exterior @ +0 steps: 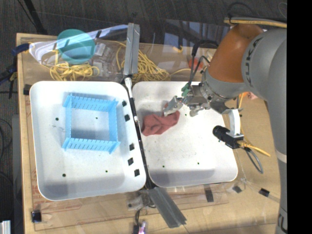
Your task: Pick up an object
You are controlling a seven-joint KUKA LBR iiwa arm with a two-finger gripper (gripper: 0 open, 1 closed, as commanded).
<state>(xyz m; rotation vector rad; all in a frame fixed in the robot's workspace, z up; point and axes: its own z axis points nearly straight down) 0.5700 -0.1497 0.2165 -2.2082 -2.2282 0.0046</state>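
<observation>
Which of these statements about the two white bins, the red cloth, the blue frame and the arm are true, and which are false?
1. The red cloth lies in the right bin. True.
2. The blue frame lies in the right bin. False: it lies in the left bin.
3. The gripper is above the right bin, close to the cloth's upper right end. True.
4. The cloth hangs in the air, clear of the bin floor. False: most of it rests on the floor.
5. Yellow cord lies on the bench behind the bins. True.
</observation>
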